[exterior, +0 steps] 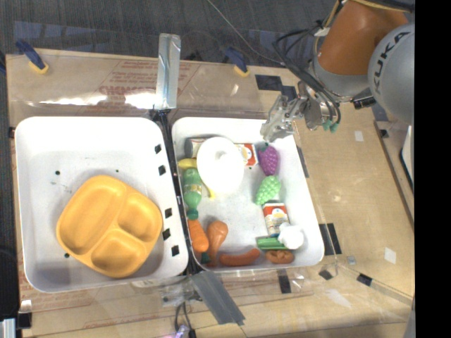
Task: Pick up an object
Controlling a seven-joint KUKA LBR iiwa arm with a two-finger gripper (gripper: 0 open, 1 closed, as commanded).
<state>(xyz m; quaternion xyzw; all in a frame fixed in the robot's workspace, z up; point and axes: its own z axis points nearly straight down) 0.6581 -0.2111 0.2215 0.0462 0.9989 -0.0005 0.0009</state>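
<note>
The right bin [303, 189] holds several toy foods: a white round lid-like piece [220, 163], purple grapes [268, 159], green grapes [268, 189], a small bottle with a red label [275, 217], a carrot [198, 236], a sausage [238, 258] and a yellow-green piece [190, 182]. My gripper [275, 129] hangs over the bin's far right corner, just above and left of the purple grapes, its fingers spread with nothing between them.
The left bin [42, 146] carries a yellow divided plate [109, 224]. A metal clamp [168, 69] stands at the back between the bins. Cables run behind the arm's orange band [352, 34]. Bare bench lies to the right of the bins.
</note>
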